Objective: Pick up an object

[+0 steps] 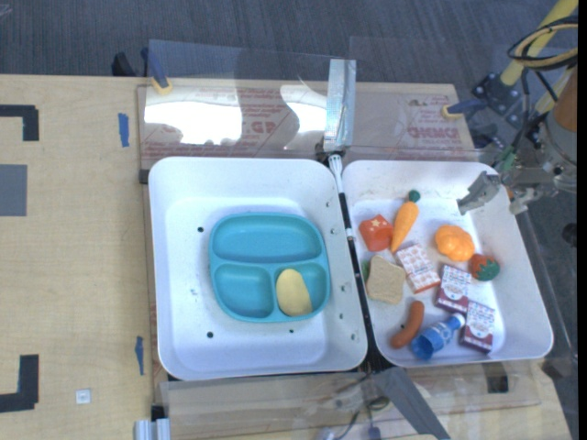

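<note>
The grey two-finger tool point(495, 193), fingers spread and holding nothing, hovers at the right white plastic bin's point(541, 324) far rim; descending squarely over the nearby round orange toy fruit point(454, 242) looks wisest.

Red printed lettering visible on the clear panels point(431, 122) behind the bins, reversed and too blurred to read. Red-and-white printed labels present on three small packets point(456, 287) in the right bin point(532, 324), too small to read. No legible text, number or brand elsewhere.
</note>
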`<state>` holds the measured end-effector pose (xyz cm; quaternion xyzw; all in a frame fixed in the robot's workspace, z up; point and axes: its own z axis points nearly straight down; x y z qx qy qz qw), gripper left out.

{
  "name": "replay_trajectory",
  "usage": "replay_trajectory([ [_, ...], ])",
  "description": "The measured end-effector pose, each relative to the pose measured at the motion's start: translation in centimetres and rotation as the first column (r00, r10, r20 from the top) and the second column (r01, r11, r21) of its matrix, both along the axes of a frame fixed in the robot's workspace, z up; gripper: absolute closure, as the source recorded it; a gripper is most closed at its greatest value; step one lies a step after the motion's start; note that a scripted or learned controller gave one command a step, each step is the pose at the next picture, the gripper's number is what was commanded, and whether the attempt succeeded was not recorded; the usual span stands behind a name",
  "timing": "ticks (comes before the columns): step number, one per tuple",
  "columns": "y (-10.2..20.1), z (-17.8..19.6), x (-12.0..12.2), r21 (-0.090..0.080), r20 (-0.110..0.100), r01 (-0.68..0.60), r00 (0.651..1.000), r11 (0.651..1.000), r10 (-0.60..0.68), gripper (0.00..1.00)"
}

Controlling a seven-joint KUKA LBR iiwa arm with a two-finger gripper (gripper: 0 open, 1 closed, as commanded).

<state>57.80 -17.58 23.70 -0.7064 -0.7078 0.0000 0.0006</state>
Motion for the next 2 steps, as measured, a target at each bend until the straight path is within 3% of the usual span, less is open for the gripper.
replay_trajectory([
  [1, -0.6, -13.8, -1.0, 0.001, -0.003, -0.079, 0.997, 0.997, 0.079, 0.00],
  [2, -0.7, -12.4, -0.7, -0.002, 0.005, -0.078, 0.997, 0.997, 0.078, 1.00],
])
